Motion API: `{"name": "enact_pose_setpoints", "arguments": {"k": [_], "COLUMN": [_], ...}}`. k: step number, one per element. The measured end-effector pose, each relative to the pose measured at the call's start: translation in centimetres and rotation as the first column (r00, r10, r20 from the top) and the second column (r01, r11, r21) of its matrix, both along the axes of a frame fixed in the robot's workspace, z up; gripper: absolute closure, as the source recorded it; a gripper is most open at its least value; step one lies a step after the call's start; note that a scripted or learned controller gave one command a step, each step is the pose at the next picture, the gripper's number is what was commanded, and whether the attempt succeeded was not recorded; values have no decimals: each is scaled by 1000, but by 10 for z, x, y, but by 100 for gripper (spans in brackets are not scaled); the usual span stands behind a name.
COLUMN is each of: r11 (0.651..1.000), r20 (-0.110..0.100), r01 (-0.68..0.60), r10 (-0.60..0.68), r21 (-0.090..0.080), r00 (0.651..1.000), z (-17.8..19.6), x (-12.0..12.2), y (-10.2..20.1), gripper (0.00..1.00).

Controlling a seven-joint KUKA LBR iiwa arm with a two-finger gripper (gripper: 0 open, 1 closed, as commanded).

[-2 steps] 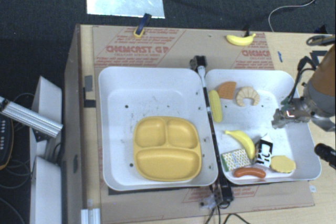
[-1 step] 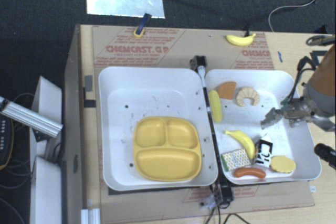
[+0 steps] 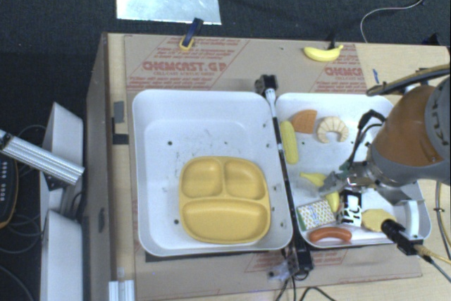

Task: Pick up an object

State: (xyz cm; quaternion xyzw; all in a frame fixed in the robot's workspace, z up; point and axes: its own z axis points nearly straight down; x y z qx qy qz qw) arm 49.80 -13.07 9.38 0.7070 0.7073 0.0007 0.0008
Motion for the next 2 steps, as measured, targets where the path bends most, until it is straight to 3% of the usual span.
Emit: {"name": "enact_pose_setpoints", "arguments": {"k": [1, 2], "r11": [1000, 1000], "r20": [6, 3], "r01": [-1, -4], "r10": [1, 4], "r21": [-1, 1], "r00": [1000, 1000], "z": [11, 125], "x": [2, 51], "y": [0, 69], "gripper": [100, 100]}}
